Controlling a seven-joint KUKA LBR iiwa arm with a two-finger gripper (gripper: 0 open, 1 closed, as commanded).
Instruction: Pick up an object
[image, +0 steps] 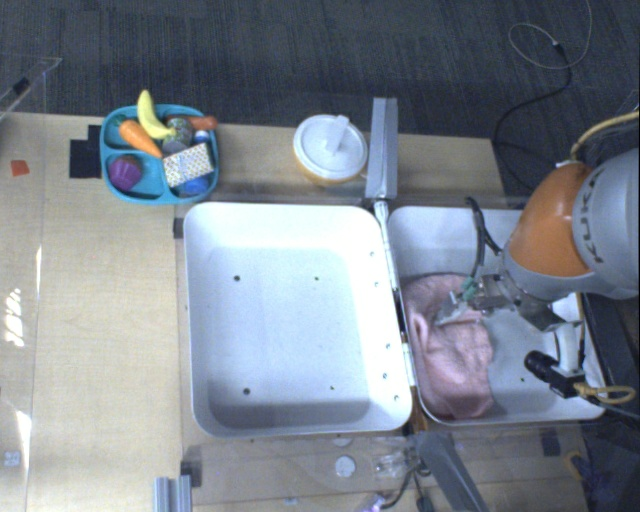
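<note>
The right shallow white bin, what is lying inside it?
A crumpled pink cloth lies along the left wall of the bin. The gripper is over the cloth's upper part. What the cloth and the grey arm cover cannot be seen.

The end effector (468, 303) sits at the upper right edge of a crumpled pink cloth (452, 358) in the right bin (440, 232). On the table (90, 330), a blue tray (150, 195) of toy food and a white lidded cup (330, 147) stand behind the left bin (280, 300).
</note>
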